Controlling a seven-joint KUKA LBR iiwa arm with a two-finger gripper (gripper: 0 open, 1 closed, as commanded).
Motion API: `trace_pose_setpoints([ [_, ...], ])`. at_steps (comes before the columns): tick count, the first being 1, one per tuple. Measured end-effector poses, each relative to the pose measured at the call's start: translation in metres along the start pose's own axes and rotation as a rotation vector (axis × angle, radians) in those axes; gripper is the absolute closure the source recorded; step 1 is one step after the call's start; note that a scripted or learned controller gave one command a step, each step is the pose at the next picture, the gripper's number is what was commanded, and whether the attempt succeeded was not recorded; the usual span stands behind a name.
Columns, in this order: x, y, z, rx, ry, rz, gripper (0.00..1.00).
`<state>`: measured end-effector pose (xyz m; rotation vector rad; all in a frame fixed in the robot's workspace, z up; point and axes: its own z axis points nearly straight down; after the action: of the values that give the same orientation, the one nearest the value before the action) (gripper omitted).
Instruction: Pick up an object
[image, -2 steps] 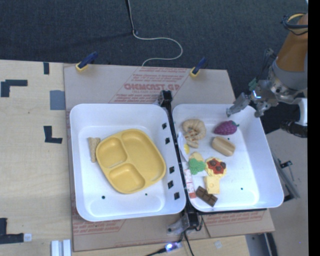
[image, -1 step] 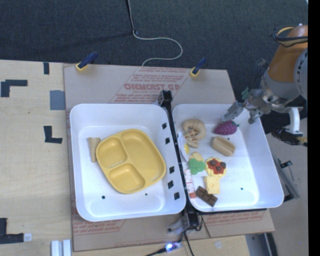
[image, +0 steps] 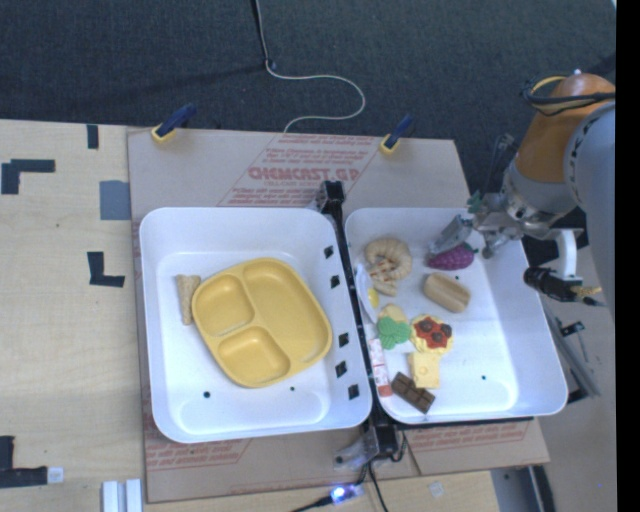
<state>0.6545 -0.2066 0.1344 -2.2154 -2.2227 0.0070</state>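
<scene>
Hovered in the upper right of the right bin (image: 520, 330): gripper (image: 455, 236), fingers' spread impossible to tell. Lay just below and touching or nearly so, toward frame bottom: purple grape bunch (image: 452, 258), long axis running left-right.

I'm seeing a purple grape bunch (image: 452, 258) lying flat in the right bin's (image: 520, 385) far corner.

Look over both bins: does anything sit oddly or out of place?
One thing: a small tan piece lies in the left bin outside the yellow tray, wedged beside its left edge rather than in a compartment.
</scene>
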Motion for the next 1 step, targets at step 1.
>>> trace_pose_setpoints([
  [1, 0.0018, -0.0002, 0.0534, -0.002, -0.001, -0.001, 0.0],
])
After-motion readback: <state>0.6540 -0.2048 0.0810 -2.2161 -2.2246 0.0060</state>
